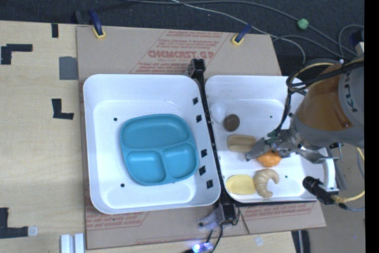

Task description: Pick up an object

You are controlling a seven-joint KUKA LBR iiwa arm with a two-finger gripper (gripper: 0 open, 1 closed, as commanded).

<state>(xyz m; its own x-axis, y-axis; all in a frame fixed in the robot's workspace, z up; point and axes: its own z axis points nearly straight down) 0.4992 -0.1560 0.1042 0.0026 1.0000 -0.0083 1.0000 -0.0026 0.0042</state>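
Low in the right bin (249, 87), hand (262, 153) over the orange object (269, 159), grip impossible to tell, croissant (266, 181) and yellow piece (240, 184) crowding the near edge, open floor near the far wall.

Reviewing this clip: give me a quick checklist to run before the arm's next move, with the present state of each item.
1. Gripper is over the right bin: ok.
2. A target is close: orange piece sits right at the gripper: ok.
3. Orange piece is between the fingers: cannot tell.
4. Neighbours crowd the target: tan piece and croissant lie close: not ok.
5. Blue tray in the left bin is out of the way: ok.
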